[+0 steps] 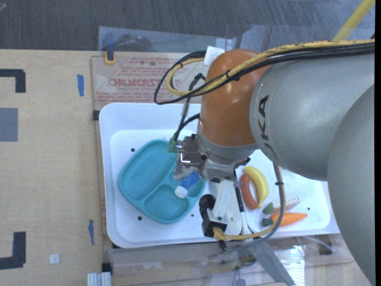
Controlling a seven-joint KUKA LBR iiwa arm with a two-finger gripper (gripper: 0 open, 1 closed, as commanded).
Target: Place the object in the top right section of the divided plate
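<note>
A teal divided plate [143, 173] lies tilted in the left half of the white bin [109, 159]. A small blue bottle with a white cap [188, 185] rests at the plate's right edge, over the small section nearest the arm. My gripper [186, 170] hangs under the orange wrist band, directly above the bottle and the plate's right rim. The wrist hides the gap between gripper and bottle, so contact cannot be judged.
To the right of the arm in the same bin lie a yellow banana [258, 183], a red sausage [246, 194], an orange carrot [290, 218] and a small green piece [269, 208]. A cardboard sheet [137, 79] sits behind the bin.
</note>
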